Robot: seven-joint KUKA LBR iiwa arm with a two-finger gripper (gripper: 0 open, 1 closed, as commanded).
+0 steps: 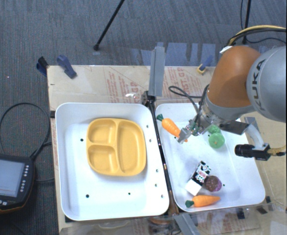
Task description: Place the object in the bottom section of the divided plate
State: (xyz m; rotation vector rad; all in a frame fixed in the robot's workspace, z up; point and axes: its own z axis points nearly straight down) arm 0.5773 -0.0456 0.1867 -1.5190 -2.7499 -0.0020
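Observation:
A yellow divided plate [117, 146] lies in the left bin [70, 190], with two small sections on its left and one long section on its right. My gripper [185, 135] hangs over the upper left of the right bin [248, 187]. It sits just right of an orange carrot [170, 127], close to it. A green round fruit [216, 138] lies just right of the gripper. I see nothing held between the fingers.
Near the right bin's front lie a black and white carton [201, 172], a white block [193, 186], a dark purple ball [212, 183] and a second carrot [203, 200]. A grey post [156, 74] stands behind the bins.

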